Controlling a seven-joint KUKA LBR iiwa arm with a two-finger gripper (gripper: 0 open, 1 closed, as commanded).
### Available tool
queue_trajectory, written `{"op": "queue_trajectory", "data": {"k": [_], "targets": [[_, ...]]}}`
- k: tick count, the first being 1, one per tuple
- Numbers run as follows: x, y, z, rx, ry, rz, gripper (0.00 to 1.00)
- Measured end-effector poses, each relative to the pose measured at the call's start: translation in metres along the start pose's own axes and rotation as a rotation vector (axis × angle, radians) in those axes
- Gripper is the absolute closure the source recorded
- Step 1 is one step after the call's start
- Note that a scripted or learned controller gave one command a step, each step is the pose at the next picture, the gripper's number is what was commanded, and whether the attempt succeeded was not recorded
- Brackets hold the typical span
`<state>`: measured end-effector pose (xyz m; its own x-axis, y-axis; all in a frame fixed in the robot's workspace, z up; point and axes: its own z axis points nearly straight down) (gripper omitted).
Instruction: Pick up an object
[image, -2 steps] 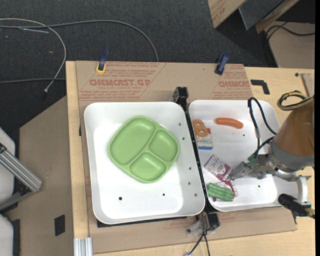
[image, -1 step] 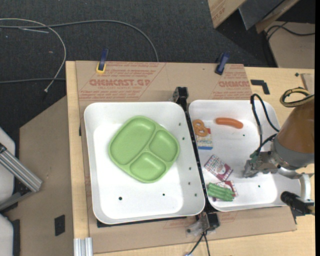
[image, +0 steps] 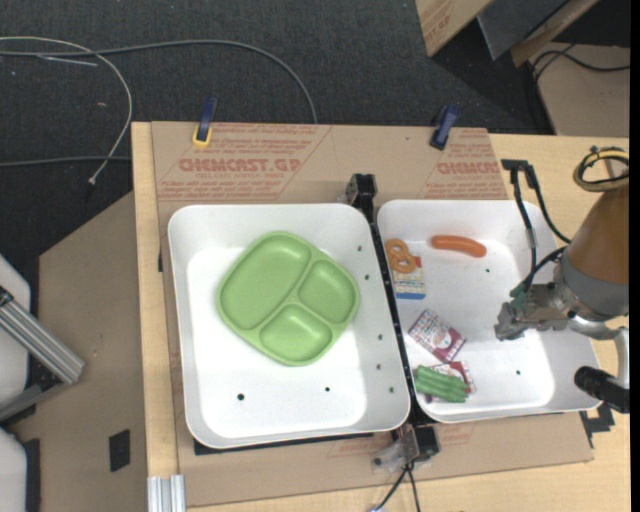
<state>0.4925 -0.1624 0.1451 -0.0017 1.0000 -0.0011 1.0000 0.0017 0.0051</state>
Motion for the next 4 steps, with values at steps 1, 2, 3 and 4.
{"op": "queue_trajectory", "data": {"k": [1,2,3,4], "targets": [[0.004,0.004,-0.064,-0.003,-0.001,-0.001,1.0],[0.004,0.005,-0.081,0.001,0.0,0.0,1.0],[0.05,0.012,-0.075,0.007,0.005,-0.004,1.0],[0.112,0.02,-0.07,0.007,0.005,-0.006,1.0]]}}
